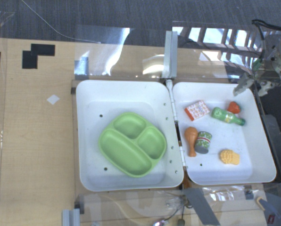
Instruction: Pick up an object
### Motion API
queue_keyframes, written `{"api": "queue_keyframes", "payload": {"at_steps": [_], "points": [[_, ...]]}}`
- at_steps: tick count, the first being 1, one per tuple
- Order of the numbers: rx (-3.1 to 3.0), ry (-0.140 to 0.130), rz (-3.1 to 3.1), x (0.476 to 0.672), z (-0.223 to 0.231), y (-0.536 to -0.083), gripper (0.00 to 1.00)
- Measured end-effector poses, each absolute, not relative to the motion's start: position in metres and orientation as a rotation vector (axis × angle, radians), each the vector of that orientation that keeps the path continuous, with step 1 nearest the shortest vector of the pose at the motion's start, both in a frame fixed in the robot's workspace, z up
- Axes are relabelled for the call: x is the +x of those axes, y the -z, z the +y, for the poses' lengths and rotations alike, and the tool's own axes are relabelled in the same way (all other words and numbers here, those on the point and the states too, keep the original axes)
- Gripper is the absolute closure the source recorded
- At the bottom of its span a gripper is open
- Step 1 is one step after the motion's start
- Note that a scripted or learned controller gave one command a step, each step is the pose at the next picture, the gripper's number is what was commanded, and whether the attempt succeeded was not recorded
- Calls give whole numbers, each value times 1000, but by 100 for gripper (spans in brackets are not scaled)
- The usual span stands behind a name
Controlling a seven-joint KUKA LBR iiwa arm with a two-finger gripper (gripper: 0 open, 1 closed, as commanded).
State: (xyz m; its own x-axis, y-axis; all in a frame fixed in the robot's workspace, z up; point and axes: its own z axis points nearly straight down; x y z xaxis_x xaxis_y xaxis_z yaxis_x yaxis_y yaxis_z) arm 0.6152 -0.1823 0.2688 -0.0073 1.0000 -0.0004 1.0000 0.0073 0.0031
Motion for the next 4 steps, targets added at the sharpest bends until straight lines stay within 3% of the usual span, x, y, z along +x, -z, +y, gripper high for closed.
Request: {"api": "queue_keyframes", "payload": {"at_steps": [1, 2, 3, 4], "points": [[2209, -2, 2232, 659, -149, -166, 0], [2216, -3, 2225, 571, -172, -113, 0], [2206, -20, 2205, 527, -137, -93, 0], [2203, -26, 2205, 504, -92, -94, 0]]}}
